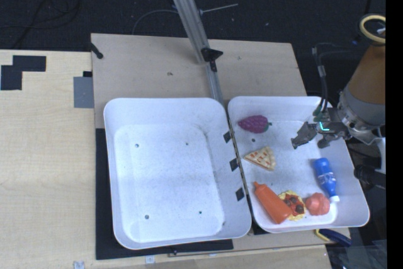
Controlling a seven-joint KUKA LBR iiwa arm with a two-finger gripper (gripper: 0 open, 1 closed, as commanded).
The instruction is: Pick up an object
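Above the right of 2 shallow white bins, the gripper [313,135] of a grey arm [368,94] with an orange band hangs over the bin's upper right area, its dark fingers spread apart and nothing between them. The right bin [283,104] holds 5 small items. A purple, grape-like piece [254,123] lies near the upper left corner, well apart from the gripper. A wedge of toy pizza [261,158] lies below it, near the bin's left wall. A blue bottle [324,177] lies on its side toward the right wall, just below the gripper and apart from it. Along the lower edge, an orange carrot-like piece [272,203] lies slanted, touching a small yellow and red item [293,203], with a red, round piece [317,204] just beside that on the right. The left bin [116,135] sits alongside, its wall touching the right bin's, joined by 3 dark clips [233,164] along the shared edge. Both bins rest on a tan bench [151,66]. A slanted aluminium bar [191,16] runs from the top of the view down toward the gap between the bins.
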